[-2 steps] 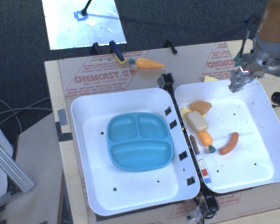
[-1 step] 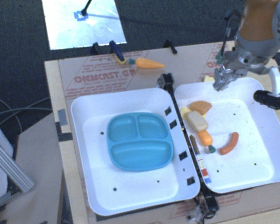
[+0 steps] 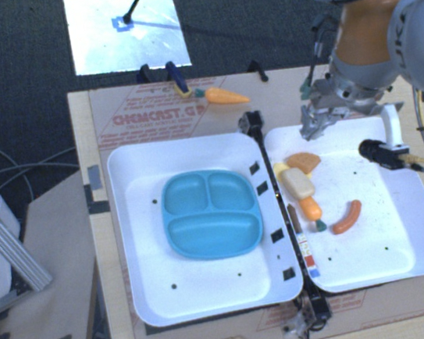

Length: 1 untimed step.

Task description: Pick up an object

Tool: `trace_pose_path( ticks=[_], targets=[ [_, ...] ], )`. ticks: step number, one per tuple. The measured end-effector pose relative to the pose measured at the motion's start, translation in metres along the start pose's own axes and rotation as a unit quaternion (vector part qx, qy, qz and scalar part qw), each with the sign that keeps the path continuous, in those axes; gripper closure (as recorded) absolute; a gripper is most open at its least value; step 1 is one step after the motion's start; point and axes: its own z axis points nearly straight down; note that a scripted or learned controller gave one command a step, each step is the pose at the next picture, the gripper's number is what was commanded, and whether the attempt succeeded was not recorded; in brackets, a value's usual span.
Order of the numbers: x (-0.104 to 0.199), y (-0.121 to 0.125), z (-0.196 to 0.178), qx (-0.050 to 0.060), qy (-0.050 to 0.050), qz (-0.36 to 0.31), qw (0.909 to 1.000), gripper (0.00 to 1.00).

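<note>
In the frame's upper right, the gripper (image 3: 314, 124) is poised, whether open or closed cannot be told, and the tan biscuit (image 3: 303, 162) is found just below-left of it.

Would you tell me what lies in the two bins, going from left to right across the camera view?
blue divided plate → cream block → orange-red sausage

Sausage (image 3: 345, 217), carrot (image 3: 311, 209), cream block (image 3: 297, 183) lie in right bin (image 3: 422, 252).
</note>
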Motion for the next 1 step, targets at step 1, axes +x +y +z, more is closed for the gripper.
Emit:
trace_pose_path(
  ticks=[1],
  targets=[
    [0.0438, 0.0021, 0.0087, 0.001, 0.000, 0.000, 1.0000, 1.00]
  ],
)
